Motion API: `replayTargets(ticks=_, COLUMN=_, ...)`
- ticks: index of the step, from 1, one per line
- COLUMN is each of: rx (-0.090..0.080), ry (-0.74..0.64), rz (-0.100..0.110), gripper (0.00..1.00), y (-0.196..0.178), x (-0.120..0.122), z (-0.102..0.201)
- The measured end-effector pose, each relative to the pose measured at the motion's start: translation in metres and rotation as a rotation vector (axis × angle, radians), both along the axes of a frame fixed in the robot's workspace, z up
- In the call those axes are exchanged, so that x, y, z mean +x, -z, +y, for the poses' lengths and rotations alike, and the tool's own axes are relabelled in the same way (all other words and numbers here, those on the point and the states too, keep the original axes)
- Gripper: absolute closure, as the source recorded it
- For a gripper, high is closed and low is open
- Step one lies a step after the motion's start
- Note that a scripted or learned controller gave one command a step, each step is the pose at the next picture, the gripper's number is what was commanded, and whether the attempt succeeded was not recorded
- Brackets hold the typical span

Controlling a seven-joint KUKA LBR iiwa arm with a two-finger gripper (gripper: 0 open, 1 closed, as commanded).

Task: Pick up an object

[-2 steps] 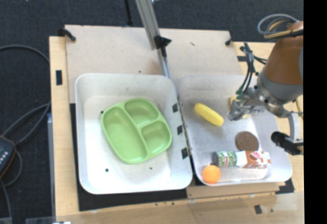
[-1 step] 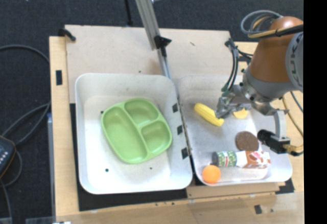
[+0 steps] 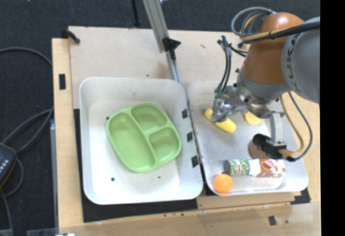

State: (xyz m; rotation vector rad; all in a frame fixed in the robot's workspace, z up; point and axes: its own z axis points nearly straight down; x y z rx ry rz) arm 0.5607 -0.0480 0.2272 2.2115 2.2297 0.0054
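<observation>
Yellow banana [image 3: 223,123] lies in the right bin [image 3: 207,97] right under the claw [image 3: 220,112], which has its tips down at the fruit, though whether they pinch it I cannot tell. Close by sit a second yellow piece [image 3: 252,118], a brown disc [image 3: 259,146], a bottle [image 3: 254,167] and an orange ball [image 3: 222,183] at the near wall. Left bin [image 3: 97,95] holds a green plate [image 3: 143,136].

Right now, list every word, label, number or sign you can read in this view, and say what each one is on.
None can be read.
Bottle in the right bin: it carries a green, white and red label, but the print is too small and blurred to read.
Green tray, orange ball, yellow pieces: no markings visible.
</observation>
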Motion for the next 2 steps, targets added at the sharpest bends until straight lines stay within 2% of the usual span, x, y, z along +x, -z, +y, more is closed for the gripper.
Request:
replayTargets(ticks=1, rx=0.000, ry=0.001, rz=0.002, gripper=1.00, y=0.007, x=-0.007, z=0.054)
replayTargets(ticks=2, rx=0.001, ry=-0.002, rz=0.001, gripper=1.00, y=-0.004, x=-0.013, z=0.117)
